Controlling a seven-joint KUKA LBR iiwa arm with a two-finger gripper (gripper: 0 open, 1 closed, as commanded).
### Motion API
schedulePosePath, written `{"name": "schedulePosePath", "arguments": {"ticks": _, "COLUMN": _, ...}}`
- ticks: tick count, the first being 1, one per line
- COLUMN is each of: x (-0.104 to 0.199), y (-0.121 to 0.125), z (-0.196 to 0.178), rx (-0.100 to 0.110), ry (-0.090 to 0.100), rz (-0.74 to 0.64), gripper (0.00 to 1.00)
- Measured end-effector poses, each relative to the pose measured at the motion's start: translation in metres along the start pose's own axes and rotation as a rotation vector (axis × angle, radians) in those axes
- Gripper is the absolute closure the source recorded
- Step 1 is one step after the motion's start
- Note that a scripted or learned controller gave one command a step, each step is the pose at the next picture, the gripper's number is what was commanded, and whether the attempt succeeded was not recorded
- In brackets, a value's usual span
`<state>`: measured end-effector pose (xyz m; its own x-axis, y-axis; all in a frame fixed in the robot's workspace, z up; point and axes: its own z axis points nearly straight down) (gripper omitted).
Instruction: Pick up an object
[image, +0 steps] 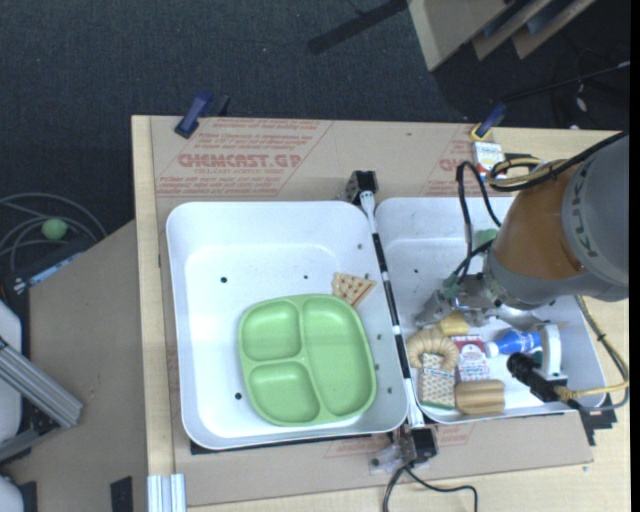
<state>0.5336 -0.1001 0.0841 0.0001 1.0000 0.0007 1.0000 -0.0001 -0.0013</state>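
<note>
Camera view: arm (545, 235) low over right bin (420, 225), gripper (462, 298) at clutter pile. Finger state: cannot tell. Nothing visibly lifted; pick not done. Just below gripper: one pretzel (432, 347), one red box (470, 352), one bread piece (479, 397), one blue bottle (518, 343). Well left, left bin (200, 240): one green tray (303, 358), one cracker (352, 288).

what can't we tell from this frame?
- Gripper: finger state, hidden under the arm's wrist.
- Right bin: its right part, covered by the arm.
- Pile by the gripper: items overlap, too small to identify surely.
- Green tray and waffle in the left bin: plain.
</note>
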Motion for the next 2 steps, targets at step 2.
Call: {"name": "schedulePosePath", "arguments": {"ticks": 2, "x": 0.07, "y": 0.009, "z": -0.101, "rx": -0.004, "ry": 0.001, "rz": -0.003, "gripper": 1.0}}
